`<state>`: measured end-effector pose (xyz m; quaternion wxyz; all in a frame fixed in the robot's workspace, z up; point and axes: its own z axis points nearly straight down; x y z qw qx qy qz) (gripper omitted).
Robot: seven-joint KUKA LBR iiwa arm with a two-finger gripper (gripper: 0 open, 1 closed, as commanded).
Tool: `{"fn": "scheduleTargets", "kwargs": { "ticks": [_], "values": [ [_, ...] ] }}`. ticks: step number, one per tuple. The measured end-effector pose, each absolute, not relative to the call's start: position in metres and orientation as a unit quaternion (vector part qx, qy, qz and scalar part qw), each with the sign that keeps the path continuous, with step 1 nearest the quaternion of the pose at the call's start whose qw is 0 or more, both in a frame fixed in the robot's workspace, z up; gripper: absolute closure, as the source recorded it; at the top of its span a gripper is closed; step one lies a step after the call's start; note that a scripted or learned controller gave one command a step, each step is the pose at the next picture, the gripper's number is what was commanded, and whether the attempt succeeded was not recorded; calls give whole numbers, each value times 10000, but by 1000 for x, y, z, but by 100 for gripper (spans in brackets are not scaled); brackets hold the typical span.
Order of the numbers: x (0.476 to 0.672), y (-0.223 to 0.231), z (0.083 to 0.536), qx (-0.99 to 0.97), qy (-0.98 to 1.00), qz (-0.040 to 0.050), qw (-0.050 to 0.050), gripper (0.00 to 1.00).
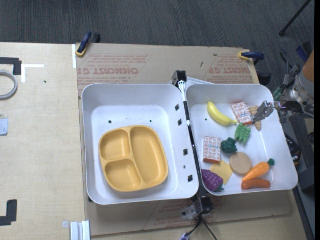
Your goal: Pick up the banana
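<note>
**Banana lying free in the right bin, pincer close by on its right**

Cut off at the right edge: most of the arm, with just the wrist and pincer (263, 112) reaching in over the right bin (280, 149). Hard to make out the pincer's tips against the clutter below; seemingly parted a little and gripping nothing, though too small to be certain. Partly covered by the pincer: a tan item beneath its tip, unidentifiable.

Banana (220, 114) resting on the bin floor in the upper left part of the right bin, curved, unheld. Near the pincer but apart from it, to its left, with a red-and-white carton (241, 112) between the two. Just below the carton, a green leafy piece (243, 133).

Lower in the same bin: a second carton (212, 149), broccoli (229, 145), a tan disc (240, 163), a yellow wedge (223, 172), purple grapes (212, 180), a carrot (258, 169) and a sausage (256, 184).

In the left bin (95, 134), a yellow sectioned plate (132, 157)
</note>
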<state>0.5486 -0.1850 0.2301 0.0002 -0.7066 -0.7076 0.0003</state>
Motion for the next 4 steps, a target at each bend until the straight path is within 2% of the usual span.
{"fn": "scheduleTargets", "kwargs": {
  "ticks": [1,2,3,4],
  "values": [
    [594,-131,201,-7737,-6336,5,0,0],
    [634,-96,93,-8072,-5903,-1,-7,0],
    [634,-96,103,-8058,-5922,5,-10,100],
    [576,-63,192,-6763,-7366,3,1,100]
  ]
}}
